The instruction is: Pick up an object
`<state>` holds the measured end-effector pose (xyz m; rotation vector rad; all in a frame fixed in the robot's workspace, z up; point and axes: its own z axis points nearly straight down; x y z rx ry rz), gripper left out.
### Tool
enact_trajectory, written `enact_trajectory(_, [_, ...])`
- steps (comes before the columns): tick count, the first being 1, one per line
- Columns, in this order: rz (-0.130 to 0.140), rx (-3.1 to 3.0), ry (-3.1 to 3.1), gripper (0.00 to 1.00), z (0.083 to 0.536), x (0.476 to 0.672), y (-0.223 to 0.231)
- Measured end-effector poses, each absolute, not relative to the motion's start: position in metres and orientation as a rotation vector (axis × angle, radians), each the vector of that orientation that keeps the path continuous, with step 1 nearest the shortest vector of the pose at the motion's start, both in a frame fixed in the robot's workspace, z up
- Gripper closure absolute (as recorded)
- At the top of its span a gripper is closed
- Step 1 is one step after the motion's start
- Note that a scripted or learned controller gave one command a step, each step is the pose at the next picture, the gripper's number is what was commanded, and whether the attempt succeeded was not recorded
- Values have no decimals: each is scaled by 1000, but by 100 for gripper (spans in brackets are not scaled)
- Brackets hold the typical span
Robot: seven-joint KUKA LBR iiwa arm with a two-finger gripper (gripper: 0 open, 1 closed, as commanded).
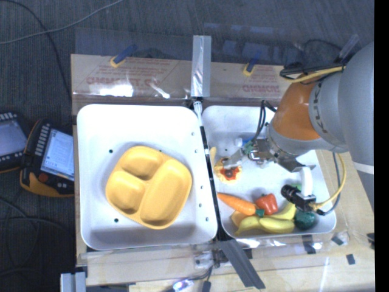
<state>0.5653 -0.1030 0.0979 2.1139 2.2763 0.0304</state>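
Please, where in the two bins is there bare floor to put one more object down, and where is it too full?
The left bin has bare strips all around the yellow tray, widest along its top edge and left side. In the right bin, the near corner is crowded: carrot, pepper, banana. The gripper sits over its middle; a small bare patch lies by the top-left wall.

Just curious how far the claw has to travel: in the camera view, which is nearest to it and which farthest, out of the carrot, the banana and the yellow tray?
1. Carrot, right bin, just below the gripper.
2. Banana, right bin, lower near the front wall.
3. Yellow tray, across in the left bin.
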Motion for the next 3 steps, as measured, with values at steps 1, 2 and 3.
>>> enact_trajectory(1, [32,2195,2215,0,96,564,-103])
enact_trajectory(2, [17,2189,2234,0,95,577,-102])
enact_trajectory(3, [-10,2309,2135,0,132,577,-106])
